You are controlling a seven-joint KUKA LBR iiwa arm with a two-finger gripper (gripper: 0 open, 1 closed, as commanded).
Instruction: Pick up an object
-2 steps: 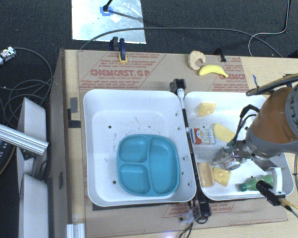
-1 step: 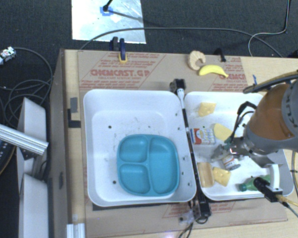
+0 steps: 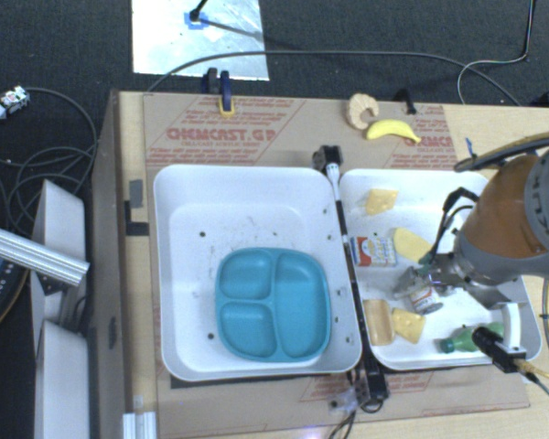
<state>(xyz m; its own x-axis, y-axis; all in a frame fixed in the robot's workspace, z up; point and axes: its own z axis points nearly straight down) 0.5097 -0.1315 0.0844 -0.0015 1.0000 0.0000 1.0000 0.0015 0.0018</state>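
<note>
Silvery, perhaps crumpled object (image 3: 422,296) sits by the arm's wrist.

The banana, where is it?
The banana lies on the bench behind the right bin, outside it, beside a tan ring-shaped piece.

Lay scattered in the right bin (image 3: 503,359): yellow wedges (image 3: 410,243), a red-and-white packet (image 3: 375,251) (flat), a green piece (image 3: 457,341) near right.
</note>
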